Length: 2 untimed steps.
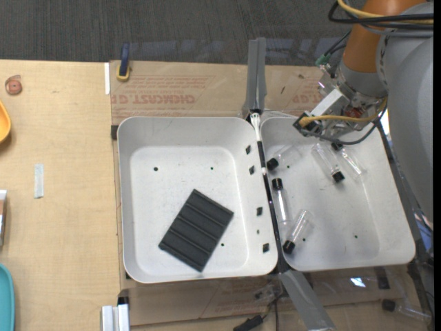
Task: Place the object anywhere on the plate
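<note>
The arm [375,40] hangs over the far edge of the right bin [386,247], and its gripper [331,131] sits above the clear tubes [335,163]; whether it is open or closed I cannot tell. This looks like the picking step, with nothing visibly held. Next it must grasp a tube, then carry it to the dark ridged plate [197,229] in the left bin [138,185].

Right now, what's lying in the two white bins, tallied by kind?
Dark grey ribbed rectangular plate in the left bin: 1
Clear plastic tubes with black caps in the right bin: 4 that I can make out
Total: 5
</note>
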Available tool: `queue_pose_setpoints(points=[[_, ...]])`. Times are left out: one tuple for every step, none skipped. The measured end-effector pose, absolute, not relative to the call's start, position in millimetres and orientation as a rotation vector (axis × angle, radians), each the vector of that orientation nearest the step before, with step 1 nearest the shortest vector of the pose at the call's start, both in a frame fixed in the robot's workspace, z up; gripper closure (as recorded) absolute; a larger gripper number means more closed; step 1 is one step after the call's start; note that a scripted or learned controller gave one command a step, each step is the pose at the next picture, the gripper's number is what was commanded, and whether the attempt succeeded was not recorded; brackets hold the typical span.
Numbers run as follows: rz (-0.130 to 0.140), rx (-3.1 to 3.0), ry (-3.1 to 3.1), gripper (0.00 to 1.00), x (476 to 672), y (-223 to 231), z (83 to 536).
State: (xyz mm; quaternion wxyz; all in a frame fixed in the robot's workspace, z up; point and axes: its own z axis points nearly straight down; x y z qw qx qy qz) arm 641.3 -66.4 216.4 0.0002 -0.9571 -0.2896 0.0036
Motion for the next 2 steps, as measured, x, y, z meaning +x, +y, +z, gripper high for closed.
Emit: queue_pose_setpoints(points=[[0.007,-2.974,-1.014,1.0,632.3,-46.9,372.2],[0.005,-2.551,-1.834,1.0,625.2,19.0,430.8]])
